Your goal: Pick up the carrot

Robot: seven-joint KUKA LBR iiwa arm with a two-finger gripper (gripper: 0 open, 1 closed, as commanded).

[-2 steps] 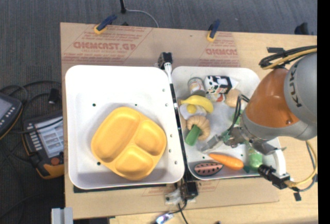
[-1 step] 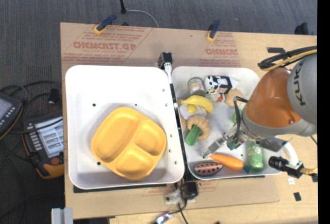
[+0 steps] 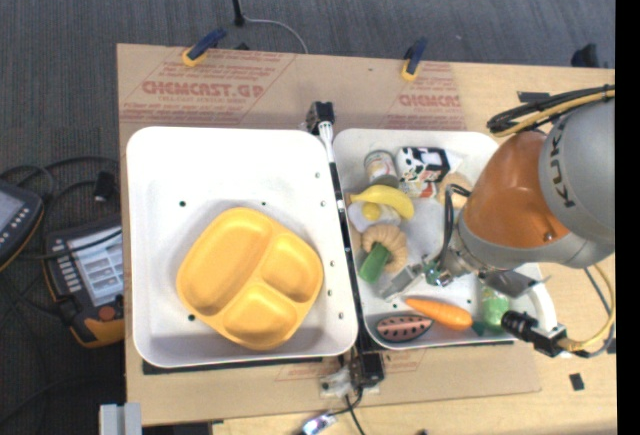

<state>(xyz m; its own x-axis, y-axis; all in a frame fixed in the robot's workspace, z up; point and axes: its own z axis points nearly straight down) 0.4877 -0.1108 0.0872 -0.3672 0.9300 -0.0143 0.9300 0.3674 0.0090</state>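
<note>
The orange carrot [image 3: 438, 312] lies flat near the front wall of the right bin [image 3: 420, 136], pointing left to right. My gripper [image 3: 420, 275] hangs just above and behind it, low in the bin, between the carrot and a tan bread-like toy [image 3: 386, 241]. Nothing visibly hangs from the gripper. The arm's grey body and orange band [image 3: 505, 203] cover the right part of this bin.
Around the carrot lie a red-brown slice [image 3: 402, 328], a green item [image 3: 492, 310], a green piece [image 3: 372, 265], a banana [image 3: 385, 198], a cow-patterned toy [image 3: 422, 163] and a small jar [image 3: 378, 164]. The left bin [image 3: 140, 223] holds a yellow divided plate [image 3: 250, 275].
</note>
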